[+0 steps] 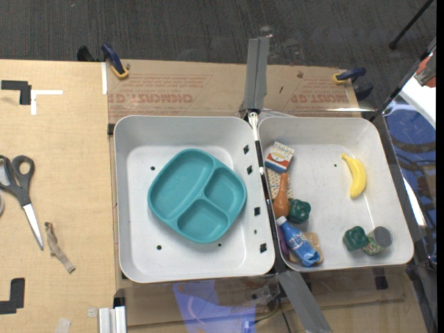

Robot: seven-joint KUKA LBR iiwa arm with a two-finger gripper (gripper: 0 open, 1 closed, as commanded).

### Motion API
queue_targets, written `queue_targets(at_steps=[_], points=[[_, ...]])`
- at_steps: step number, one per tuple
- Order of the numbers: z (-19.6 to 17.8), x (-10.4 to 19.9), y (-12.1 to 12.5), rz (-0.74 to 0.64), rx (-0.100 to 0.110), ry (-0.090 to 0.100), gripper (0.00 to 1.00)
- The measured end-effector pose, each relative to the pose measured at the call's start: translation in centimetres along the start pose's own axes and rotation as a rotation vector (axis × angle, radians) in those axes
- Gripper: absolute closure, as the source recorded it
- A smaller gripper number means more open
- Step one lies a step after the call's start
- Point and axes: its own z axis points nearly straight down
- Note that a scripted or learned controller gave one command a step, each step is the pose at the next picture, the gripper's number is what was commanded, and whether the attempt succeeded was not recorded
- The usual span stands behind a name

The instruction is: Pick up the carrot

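The carrot is a small orange piece lying along the left wall of the right bin. It rests between a red, white and blue box above it and a blue bottle below it. A dark green toy vegetable touches its right side. A tan, textured piece lies just above the carrot.
In the right bin a yellow banana lies at the upper right, and a green item with a grey can sits at the lower right. The left bin holds a teal divided plate. Scissors lie on the bench at the far left.
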Motion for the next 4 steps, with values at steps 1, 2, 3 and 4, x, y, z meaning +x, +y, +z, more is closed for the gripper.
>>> queue_targets(at_steps=[1, 2, 3, 4], points=[[-2.2, 0.3, -6.5, -0.366, 0.000, 0.002, 1.00], [-2.1, -2.5, 0.6, -0.722, -0.002, 0.000, 1.00], [-2.3, 0.6, -7.1, -1.137, -0.003, 0.000, 1.00], [-3.2, 0.5, -6.9, -1.137, -0.005, -0.004, 1.00]])
